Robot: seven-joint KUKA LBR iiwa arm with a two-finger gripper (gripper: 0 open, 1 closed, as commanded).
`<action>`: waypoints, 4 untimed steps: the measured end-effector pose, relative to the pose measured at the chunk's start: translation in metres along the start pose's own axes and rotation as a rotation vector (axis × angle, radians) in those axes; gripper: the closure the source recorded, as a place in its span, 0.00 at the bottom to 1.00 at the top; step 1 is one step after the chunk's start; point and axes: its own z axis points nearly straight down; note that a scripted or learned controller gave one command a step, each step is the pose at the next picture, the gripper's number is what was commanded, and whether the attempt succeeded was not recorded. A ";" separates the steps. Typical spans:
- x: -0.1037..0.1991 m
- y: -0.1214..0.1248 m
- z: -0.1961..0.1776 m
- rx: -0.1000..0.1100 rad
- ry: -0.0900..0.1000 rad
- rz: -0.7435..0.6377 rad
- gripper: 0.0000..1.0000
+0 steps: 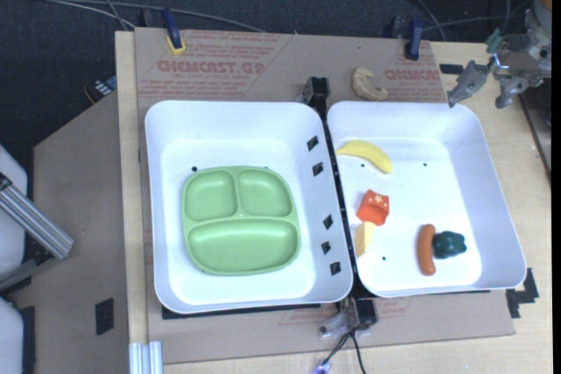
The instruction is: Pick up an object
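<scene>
Closest to the lens, at the bench's near edge, a small metal clamp (pixel 349 321) sits where the 2 bins meet. Now up to the far right: the gripper (pixel 487 92) hangs above the far right corner of the right bin (pixel 496 188), fingers (pixel 465 87) spread wide, nothing between them.

Nearest to it in that bin, the yellow banana (pixel 366 156) lies towards the far left side. Below it, a red block (pixel 374 206), with an orange-yellow stick (pixel 359 238) just beside its near side, close to the bin's left wall. Over at the near right, an orange sausage (pixel 426 249) lies touching a dark green piece (pixel 450 244). All 5 are well apart from the gripper.

On the board beyond the bins, a beige lump (pixel 369 83) rests. Across the divider, the left bin (pixel 159 188) carries 1 green divided tray (pixel 239 220), 3 compartments. 2 blue clamps (pixel 173 36) pin the board's far edge.
</scene>
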 end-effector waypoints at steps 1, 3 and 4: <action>0.001 0.002 -0.009 -0.014 -0.003 -0.003 0.00; -0.006 -0.002 0.113 -0.009 -0.002 -0.002 0.00; -0.012 -0.005 0.158 -0.009 -0.002 -0.003 0.00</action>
